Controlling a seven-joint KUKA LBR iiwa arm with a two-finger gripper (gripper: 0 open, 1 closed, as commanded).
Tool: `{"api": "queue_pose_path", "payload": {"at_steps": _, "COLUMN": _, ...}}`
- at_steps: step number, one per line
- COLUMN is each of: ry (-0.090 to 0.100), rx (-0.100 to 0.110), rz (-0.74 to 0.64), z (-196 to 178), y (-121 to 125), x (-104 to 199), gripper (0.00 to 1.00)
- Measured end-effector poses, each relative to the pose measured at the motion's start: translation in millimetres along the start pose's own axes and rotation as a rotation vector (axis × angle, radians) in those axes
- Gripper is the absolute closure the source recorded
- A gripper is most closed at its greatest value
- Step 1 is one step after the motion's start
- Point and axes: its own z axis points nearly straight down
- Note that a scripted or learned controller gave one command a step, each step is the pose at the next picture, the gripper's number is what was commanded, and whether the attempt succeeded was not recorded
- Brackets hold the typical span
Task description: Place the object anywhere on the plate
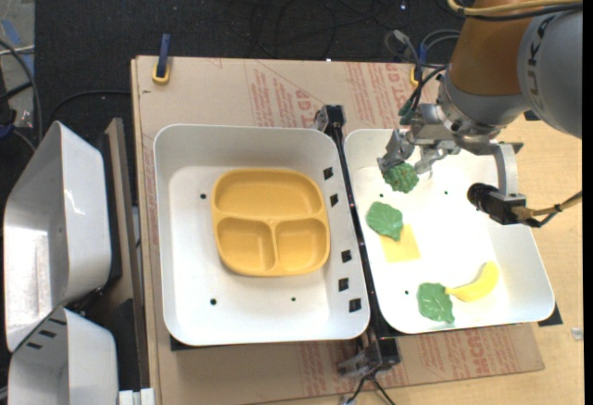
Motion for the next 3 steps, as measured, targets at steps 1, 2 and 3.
{"api": "queue_pose_path", "payload": {"at_steps": 1, "ry": 0.0, "rx": 0.003, "rz": 0.0, "z": 12.6, "y": -16.7, "x": 47.2, "gripper": 1.0}}
{"api": "queue_pose_path", "payload": {"at_steps": 2, "ry": -0.001, "rx": 0.002, "rz": 0.0, "z": 15.4, "y": -23.1, "x": 95.7, "gripper": 1.0}}
{"api": "queue_pose_path", "payload": {"at_steps": 3, "ry": -0.001, "rx": 0.004, "rz": 0.0, "z": 24.9, "y": -43.9, "x": 143.9, "gripper": 1.0}}
